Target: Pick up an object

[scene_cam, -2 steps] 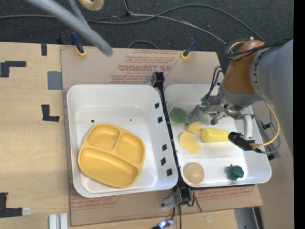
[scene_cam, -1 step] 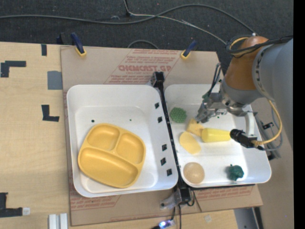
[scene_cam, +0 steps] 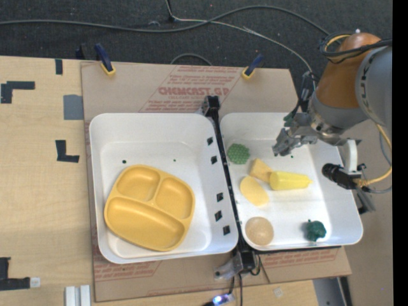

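- Nearest us, low in the right bin [scene_cam: 331, 238], a tan round piece [scene_cam: 259, 230] and a dark green lump [scene_cam: 314, 231] lie untouched.
- The gripper [scene_cam: 285, 146] hovers over that bin's far side; nothing sits between the jaws, and whether they're spread or pressed together I can't tell.
- Just beside it: a yellow corn-like piece [scene_cam: 290, 182], two pale yellow chunks [scene_cam: 255, 190], a small green ball [scene_cam: 238, 153].
- Left bin [scene_cam: 102, 132] holds a yellow divided plate [scene_cam: 149, 206].
- My read: nothing lifted yet, the whole pick remains.
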`<state>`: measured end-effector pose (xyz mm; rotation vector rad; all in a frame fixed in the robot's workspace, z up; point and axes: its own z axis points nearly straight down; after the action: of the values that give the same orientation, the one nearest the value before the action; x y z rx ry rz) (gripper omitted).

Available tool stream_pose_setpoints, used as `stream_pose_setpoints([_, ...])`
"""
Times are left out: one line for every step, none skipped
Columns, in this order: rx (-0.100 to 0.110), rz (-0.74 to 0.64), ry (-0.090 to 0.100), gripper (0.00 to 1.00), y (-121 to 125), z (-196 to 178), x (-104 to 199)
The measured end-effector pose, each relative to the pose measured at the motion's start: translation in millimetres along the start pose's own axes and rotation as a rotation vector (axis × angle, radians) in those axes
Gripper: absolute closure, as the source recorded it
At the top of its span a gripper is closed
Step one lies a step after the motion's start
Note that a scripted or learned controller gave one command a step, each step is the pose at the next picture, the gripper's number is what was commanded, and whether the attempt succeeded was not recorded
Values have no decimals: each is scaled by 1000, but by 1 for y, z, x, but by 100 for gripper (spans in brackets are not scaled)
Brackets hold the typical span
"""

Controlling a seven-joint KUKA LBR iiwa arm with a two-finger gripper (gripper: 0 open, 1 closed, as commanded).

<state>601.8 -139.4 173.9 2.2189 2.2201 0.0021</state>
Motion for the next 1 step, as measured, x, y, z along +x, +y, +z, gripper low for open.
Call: stream_pose_setpoints([-1, -1, 0, 100, 5, -45, -5])
